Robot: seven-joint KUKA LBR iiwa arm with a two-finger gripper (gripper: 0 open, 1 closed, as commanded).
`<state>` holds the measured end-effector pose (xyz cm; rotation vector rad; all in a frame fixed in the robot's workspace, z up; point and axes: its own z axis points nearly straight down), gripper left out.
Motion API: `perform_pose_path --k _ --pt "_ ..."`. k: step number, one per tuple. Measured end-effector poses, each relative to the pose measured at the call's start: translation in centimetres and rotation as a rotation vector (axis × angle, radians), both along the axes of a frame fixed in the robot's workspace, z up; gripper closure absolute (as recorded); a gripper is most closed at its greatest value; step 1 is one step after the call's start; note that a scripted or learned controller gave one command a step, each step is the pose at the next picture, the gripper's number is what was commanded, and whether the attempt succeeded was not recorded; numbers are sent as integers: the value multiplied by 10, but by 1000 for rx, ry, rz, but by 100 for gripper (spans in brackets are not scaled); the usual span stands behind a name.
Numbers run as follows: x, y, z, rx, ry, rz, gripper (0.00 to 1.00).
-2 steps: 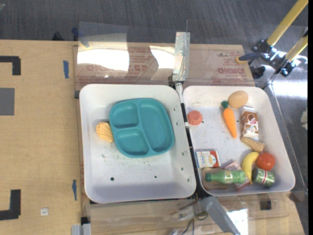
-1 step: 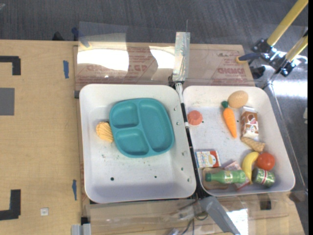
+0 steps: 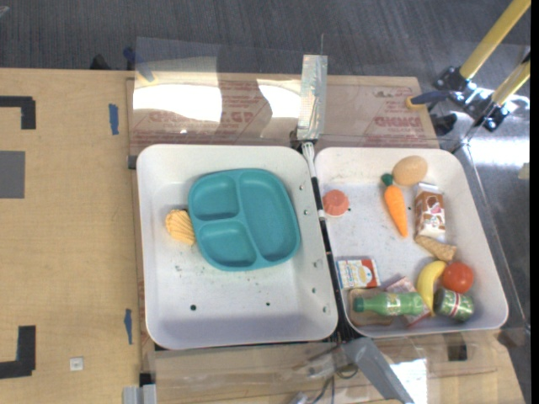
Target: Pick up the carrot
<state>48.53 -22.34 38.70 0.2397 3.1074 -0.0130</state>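
- I am starting at the near edge of the right bin. A green bottle is lying on its side there, with a small labelled can just beside it. Both look smooth and hard.
- A glossy red tomato and a curved yellow banana are crowding together above them. A small flat carton is lying to their left.
- A tan wedge-shaped piece is lying further back; I cannot tell what it is. A printed carton is lying just beyond it.
- The carrot is lying in the far half of the right bin, a smooth orange taper. Its green top is pointing away from me and its tip toward me. The printed carton is close on its right, with open floor on its left.
- I cannot tell the gripper's state from this view.
- I am planning to come straight down over the thick upper half of the carrot and close across its width. The bare left side is giving the clearance, but the carton side is looking tight.
- The surface looks like slick plastic and the taper may squirt out, so I am favouring a grip near the crown.
- A beige rounded piece is sitting just beyond the green top, and I am keeping clear of it.
- A red disc-like piece is sitting near the divider, well clear of the carrot.
- In the left bin, a teal compartment plate is lying flat with a ridged yellow shell shape against its left edge.
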Motion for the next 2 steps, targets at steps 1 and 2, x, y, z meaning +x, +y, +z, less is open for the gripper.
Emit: perform_pose_path --k 1,2 --pt "21 16 -156 17 34 -217 0" --pt "8 91 -280 8 4 -40 0"
